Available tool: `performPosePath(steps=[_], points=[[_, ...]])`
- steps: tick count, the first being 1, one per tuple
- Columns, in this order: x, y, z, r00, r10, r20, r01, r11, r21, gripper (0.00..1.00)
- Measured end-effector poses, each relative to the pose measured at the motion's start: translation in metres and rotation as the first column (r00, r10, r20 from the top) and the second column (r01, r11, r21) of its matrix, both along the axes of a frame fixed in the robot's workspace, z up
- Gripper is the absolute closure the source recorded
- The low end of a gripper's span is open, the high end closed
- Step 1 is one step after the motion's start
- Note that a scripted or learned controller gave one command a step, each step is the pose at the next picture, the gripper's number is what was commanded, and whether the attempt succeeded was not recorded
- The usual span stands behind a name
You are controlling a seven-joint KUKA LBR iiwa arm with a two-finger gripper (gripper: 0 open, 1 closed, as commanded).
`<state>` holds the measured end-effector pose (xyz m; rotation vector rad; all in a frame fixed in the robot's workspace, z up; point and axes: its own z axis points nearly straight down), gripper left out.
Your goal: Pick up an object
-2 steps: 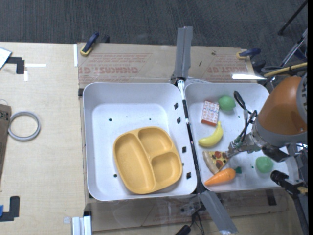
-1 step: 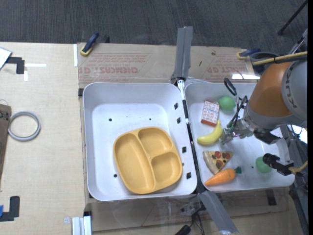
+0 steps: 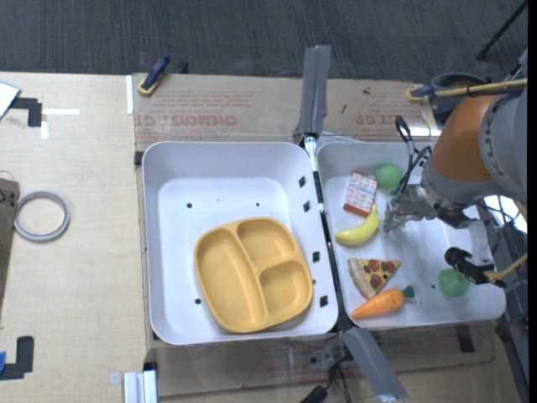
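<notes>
The camera view shows the grey arm with its orange band reaching in from the right over the right-hand shallow white bin (image 3: 480,313). Its two-finger gripper (image 3: 393,218) hangs low just beside the right end of the curved yellow toy banana (image 3: 357,230). Nothing shows between its tips, and how wide it stands cannot be told from this angle.

The step in hand looks like the approach: the gripper is lining up on a target, most likely the banana, which lies near the bin's left wall. Around it sit a small red-and-white box (image 3: 361,193) just above, a green ball (image 3: 388,175) near the top, a triangular toy pizza slice (image 3: 372,274) and an orange toy carrot (image 3: 379,303) toward the near edge, and a second green ball (image 3: 453,283) on the right, partly behind the arm's cabling.

The next move probably calls for a small shift left so that the tips straddle the banana across its narrow width, then a descent and a close. The box lies close above the banana and the pizza slice just below it, so room for the tips is tight there; the bin's middle floor offers more open space for a lift.

The left-hand white bin (image 3: 168,175) holds a yellow three-compartment plastic plate (image 3: 252,273), well apart from the work.
</notes>
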<state>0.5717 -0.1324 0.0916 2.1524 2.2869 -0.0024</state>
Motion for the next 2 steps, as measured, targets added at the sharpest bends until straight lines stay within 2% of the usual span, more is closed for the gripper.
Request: performPosePath(steps=[1,2], points=[[-0.008,-0.007,0.279,0.982,0.188,-0.001,-0.188,0.982,0.0,1.0],[0.066,0.012,0.183,0.862,0.507,-0.001,-0.507,0.862,0.001,1.0]])
